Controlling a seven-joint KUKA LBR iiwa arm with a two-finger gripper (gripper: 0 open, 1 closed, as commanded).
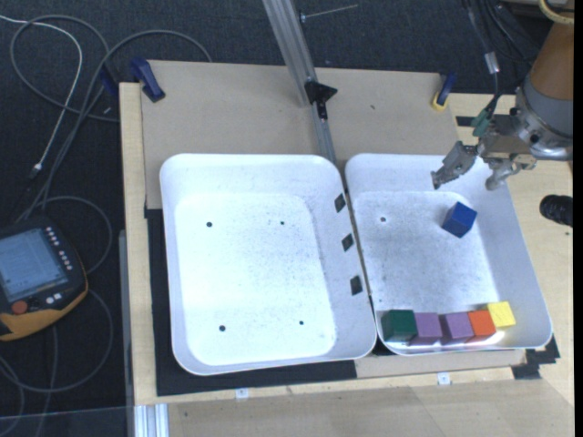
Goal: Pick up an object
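Pincer poised over the right bin, nothing picked up yet.

The pincer [474, 173] hangs with its fingers apart and nothing between them, above the far edge of the right bin [524, 244]. A blue block [459, 218] lies loose in that bin, just in front of the pincer and apart from it. A row of green, purple, orange and yellow blocks [446, 324] sits against the bin's near rim. By my judgement, the descent, grip and lift are all left.

Blue cube [459, 218]; green [397, 324], purple [426, 327], orange [482, 322], yellow [502, 314] blocks; white bins [182, 180].
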